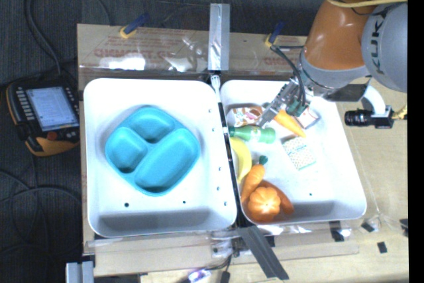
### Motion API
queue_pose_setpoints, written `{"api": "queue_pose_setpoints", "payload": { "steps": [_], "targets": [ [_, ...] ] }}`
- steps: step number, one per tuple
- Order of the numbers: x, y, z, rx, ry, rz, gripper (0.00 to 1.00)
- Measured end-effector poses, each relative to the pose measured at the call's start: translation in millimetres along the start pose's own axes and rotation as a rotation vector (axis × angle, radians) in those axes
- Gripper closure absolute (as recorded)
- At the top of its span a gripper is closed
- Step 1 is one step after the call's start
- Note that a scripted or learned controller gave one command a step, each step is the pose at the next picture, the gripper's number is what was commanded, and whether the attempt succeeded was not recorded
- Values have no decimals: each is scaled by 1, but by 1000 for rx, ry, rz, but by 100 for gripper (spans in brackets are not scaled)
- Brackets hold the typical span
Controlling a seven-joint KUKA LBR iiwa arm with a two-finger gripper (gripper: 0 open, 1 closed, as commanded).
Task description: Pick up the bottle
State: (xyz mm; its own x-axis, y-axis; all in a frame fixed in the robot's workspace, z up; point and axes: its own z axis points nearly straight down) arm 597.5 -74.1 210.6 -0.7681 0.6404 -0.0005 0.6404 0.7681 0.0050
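Observation:
The bottle (pixel 254 134) is green with a white cap and lies on its side near the left wall of the right bin (pixel 344 172). My gripper (pixel 273 111) hangs just above and to the right of the bottle, at the back of that bin, pointing down-left toward it. Nothing visibly sits in the gripper. An orange cone-shaped piece (pixel 289 122) lies right beside the gripper, between it and the bottle's capped end.
Near the bottle are a printed packet (pixel 246 116), a banana (pixel 242 156), a carrot (pixel 254 175), a round orange fruit (pixel 265 203) and a checkered card (pixel 299 153). The left bin (pixel 99 209) holds a blue divided plate (pixel 153 149). A pendant (pixel 43 113) lies off the bench's left.

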Motion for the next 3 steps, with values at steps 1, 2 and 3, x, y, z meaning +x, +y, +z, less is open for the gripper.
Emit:
{"api": "queue_pose_setpoints", "payload": {
  "steps": [1, 2, 3],
  "targets": [
    [35, 13, -24, 3, 0, -382, 100],
    [35, 15, -34, -1, -1, -383, 100],
    [35, 17, -43, -5, -2, -384, 100]
  ]
}}
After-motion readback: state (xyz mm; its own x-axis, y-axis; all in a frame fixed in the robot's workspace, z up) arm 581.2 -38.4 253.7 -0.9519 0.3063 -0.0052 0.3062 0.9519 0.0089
